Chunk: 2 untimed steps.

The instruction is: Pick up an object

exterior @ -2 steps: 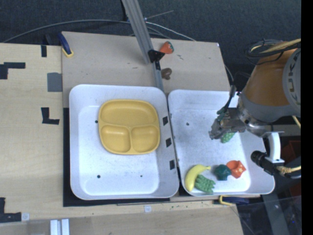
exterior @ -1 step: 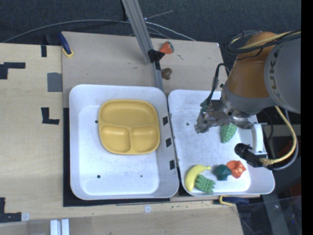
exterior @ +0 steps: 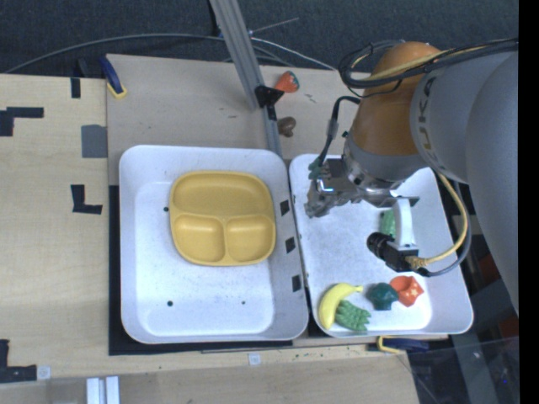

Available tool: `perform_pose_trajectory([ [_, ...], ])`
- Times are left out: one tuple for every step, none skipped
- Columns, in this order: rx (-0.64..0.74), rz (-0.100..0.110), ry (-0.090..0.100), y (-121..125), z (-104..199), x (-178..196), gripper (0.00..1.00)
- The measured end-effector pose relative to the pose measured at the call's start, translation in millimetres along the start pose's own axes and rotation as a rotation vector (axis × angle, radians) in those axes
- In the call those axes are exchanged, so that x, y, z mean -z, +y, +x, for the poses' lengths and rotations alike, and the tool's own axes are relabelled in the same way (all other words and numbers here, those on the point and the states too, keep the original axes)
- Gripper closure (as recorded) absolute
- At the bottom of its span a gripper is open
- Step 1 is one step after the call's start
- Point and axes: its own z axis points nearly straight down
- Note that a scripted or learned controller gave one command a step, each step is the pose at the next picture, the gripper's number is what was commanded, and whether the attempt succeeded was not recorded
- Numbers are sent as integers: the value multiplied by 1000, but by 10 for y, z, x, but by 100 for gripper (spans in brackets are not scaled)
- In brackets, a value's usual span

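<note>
Hanging over the upper left part of the right bin (exterior: 450,310), the tool (exterior: 320,202) sits close to the wall shared with the left bin (exterior: 139,310), with the grey arm (exterior: 472,116) and its orange band (exterior: 392,99) reaching in from the right. Whether the tool is spread or pressed together I cannot tell (the view is too dark and blurred there), and nothing can be made out between its tips.

Objects to pick lie in a small cluster at the near edge of the right bin, well apart from the tool. A yellow banana (exterior: 333,300) curves at the left of the group, with a green bumpy toy (exterior: 352,316) touching its lower right side. Just beside these is a dark teal piece (exterior: 383,295), and next to that, on the right, a red-orange piece (exterior: 408,289).

Inside the left bin a yellow divided plate (exterior: 223,217) rests toward the far side, one wide compartment above two smaller ones.

On the tabletop (exterior: 185,99) beyond the bins, a small orange object (exterior: 288,81) and a brownish one (exterior: 286,126) lie beside a grey slanted post (exterior: 240,40).
</note>
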Motion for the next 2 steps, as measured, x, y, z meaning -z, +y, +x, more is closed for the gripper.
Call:
perform_pose_trajectory([
  [1,0,1,198,535,-77,100],
  [1,-1,1,536,1005,-103,100],
])
